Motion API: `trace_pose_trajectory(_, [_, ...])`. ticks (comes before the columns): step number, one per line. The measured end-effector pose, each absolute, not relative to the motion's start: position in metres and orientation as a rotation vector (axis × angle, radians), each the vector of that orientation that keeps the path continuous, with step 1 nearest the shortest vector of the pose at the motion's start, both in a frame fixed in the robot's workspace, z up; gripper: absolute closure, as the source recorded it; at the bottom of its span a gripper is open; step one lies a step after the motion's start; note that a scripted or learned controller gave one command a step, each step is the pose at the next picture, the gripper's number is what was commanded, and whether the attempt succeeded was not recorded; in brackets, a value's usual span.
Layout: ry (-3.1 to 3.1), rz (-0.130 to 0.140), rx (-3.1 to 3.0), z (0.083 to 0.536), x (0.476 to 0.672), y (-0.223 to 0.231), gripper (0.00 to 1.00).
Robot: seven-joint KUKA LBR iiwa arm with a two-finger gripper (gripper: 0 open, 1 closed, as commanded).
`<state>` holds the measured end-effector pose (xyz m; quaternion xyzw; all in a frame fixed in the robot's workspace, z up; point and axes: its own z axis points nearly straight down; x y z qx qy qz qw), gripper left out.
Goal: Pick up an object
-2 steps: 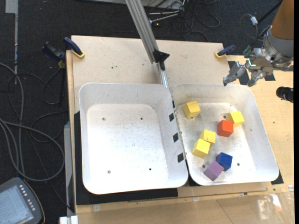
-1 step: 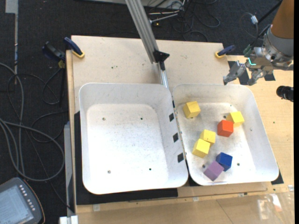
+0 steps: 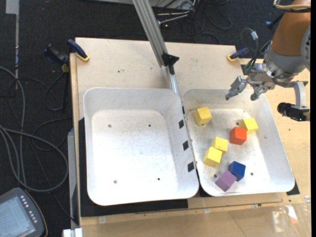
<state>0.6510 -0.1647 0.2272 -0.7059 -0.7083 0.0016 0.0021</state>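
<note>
Several small blocks lie in the right bin (image 3: 276, 147): a yellow block (image 3: 202, 116) near its back left, a small yellow block (image 3: 250, 125) beside an orange-red block (image 3: 238, 135), two more yellow blocks (image 3: 220, 144) (image 3: 213, 156) in the middle, and a blue block (image 3: 237, 169) touching a purple block (image 3: 226, 180) at the front. My gripper (image 3: 243, 92) hangs above the bin's back rim, to the right of and behind the blocks. Its fingers are spread apart with nothing between them.
The left bin (image 3: 98, 132) sits beside the right one, the two meeting along a central seam. A slanted metal pole (image 3: 150, 26) runs down to the bins' back junction. Clamps (image 3: 79, 51) (image 3: 238, 53) hold the board's back corners.
</note>
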Motion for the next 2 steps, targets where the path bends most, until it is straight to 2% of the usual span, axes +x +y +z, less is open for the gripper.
trace_pose_trajectory(2, [-2.221,0.004,-2.217,0.122,0.648,-0.166,0.0])
